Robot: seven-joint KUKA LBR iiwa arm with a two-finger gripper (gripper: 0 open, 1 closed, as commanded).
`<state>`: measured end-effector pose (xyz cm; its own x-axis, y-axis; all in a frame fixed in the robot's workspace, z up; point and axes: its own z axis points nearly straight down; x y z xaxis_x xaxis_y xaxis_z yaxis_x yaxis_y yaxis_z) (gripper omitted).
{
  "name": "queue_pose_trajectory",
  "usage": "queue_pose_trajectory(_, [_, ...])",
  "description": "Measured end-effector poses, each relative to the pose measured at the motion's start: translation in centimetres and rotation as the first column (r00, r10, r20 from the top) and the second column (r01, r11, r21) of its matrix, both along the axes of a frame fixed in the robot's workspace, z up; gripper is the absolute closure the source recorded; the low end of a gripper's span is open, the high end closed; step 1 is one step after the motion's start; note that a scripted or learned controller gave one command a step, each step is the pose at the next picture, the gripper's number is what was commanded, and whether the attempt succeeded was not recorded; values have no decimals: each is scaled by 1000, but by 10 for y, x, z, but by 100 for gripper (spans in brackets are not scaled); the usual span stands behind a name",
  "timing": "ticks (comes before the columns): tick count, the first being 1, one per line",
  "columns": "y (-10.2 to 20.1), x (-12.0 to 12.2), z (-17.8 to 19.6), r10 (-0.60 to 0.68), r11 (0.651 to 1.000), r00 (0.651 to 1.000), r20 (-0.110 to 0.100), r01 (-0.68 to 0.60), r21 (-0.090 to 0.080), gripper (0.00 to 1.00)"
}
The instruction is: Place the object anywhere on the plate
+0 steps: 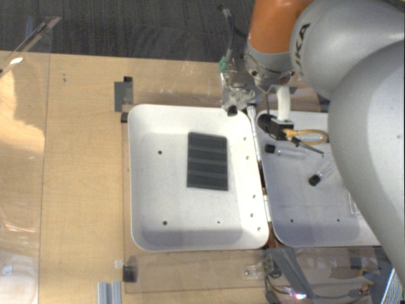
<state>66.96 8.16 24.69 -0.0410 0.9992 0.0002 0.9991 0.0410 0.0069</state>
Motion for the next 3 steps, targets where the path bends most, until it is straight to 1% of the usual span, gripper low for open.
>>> queue_pose_trajectory(1, [56,-2,-145,-151,989,989,-3,151,2,100])
queue_pose_trajectory(2, [124,0,-62,74,997,997,0,-74,1,100])
queue_pose_trajectory(3, [134,0,48,428,904,904,5,-428,-2,100])
